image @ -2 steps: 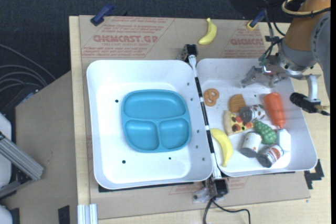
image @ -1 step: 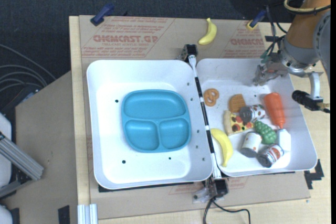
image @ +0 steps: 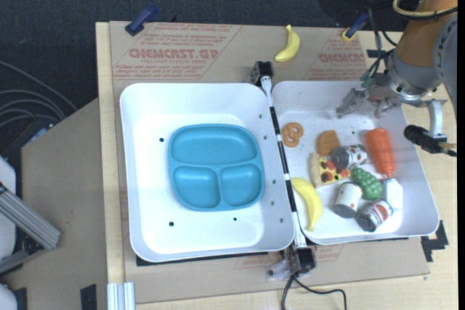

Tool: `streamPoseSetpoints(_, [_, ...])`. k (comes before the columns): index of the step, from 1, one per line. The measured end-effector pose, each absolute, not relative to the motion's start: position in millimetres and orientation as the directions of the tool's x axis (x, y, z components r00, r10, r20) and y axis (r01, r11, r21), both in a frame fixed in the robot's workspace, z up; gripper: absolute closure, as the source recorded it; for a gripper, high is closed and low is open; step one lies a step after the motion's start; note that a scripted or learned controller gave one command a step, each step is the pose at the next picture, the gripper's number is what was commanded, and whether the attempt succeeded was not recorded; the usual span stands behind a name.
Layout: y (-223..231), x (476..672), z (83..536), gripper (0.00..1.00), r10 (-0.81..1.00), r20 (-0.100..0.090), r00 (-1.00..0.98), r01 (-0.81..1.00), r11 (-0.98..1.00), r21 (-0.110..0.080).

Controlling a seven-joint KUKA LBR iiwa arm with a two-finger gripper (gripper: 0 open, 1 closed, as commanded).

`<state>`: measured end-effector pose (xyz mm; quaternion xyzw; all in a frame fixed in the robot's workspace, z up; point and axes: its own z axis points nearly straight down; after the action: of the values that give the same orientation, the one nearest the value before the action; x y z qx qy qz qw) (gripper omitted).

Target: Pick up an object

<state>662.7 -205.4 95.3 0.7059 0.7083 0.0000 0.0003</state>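
My gripper (image: 365, 104) hangs over the far part of the right bin (image: 305, 102), open, with nothing between its fingers. Below it in that bin lie a pretzel (image: 293, 133), a brown cookie (image: 328, 141), an orange carrot (image: 379, 151), a pizza slice (image: 323, 170), a yellow banana (image: 309, 202), a green vegetable (image: 368, 182) and two small cans (image: 347, 198) (image: 375, 214). The carrot is the nearest thing to the gripper, a little toward the front and right of it.
The left bin (image: 145, 112) holds a blue three-part plate (image: 215, 165). A second banana (image: 288, 46) lies on the cardboard behind the bins. Blue clamps (image: 141, 20) (image: 354, 28) sit at the board's far edge. The arm (image: 425, 33) comes in from the upper right.
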Motion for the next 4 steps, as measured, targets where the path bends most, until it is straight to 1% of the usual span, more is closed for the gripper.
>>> streamPoseSetpoints(1, [-204, 666.7, 85, 0.0, 1.0, 0.0, -0.002, 1.0, 0.002, 0.0])
streamPoseSetpoints(2, [-203, 667.5, 96, 1.0, 1.0, -0.002, -0.003, 1.0, 0.003, 0.002])
streamPoseSetpoints(3, [-203, 667.5, 96, 0.0, 1.0, -0.002, -0.003, 1.0, 0.003, 0.002])
streamPoseSetpoints(4, [-201, 666.4, 85, 0.0, 1.0, 0.0, -0.001, 1.0, 0.001, -0.001])
